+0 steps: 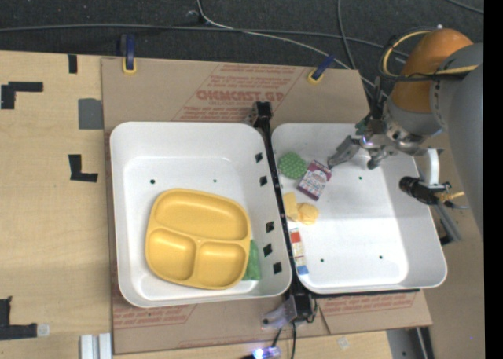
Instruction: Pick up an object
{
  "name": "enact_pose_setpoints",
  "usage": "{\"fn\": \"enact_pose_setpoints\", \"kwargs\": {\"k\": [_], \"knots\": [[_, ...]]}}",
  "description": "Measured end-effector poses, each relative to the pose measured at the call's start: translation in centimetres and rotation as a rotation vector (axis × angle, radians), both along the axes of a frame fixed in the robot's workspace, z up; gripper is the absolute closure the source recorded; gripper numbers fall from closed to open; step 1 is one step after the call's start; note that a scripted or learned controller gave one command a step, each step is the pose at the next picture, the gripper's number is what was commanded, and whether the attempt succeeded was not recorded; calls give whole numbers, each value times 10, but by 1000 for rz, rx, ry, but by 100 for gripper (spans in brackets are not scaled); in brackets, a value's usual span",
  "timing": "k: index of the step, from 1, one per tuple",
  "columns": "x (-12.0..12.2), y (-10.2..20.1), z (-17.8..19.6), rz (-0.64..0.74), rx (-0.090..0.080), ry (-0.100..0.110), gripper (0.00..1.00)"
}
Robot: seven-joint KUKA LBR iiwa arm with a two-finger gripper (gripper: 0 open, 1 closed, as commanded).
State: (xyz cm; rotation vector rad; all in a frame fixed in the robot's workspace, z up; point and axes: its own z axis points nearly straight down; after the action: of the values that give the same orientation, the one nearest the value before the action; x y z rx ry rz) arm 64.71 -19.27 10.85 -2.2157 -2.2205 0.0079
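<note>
A small purple-and-white packet (313,181) lies in the right bin (393,263), near its far left part, with a green dotted disc (291,164) just to its left and pale yellow pieces (300,210) nearer. The claw (359,152) hovers just right of the packet, fingers spread open, gripping nothing. In the left bin (130,192) sits a yellow divided tray (196,237).
</note>
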Motion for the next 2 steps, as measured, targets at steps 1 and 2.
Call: {"fn": "enact_pose_setpoints", "kwargs": {"k": [1,2], "knots": [[3,-1,-20,-1,-4,-14,0],[3,0,-9,1,-5,-17,100]]}}
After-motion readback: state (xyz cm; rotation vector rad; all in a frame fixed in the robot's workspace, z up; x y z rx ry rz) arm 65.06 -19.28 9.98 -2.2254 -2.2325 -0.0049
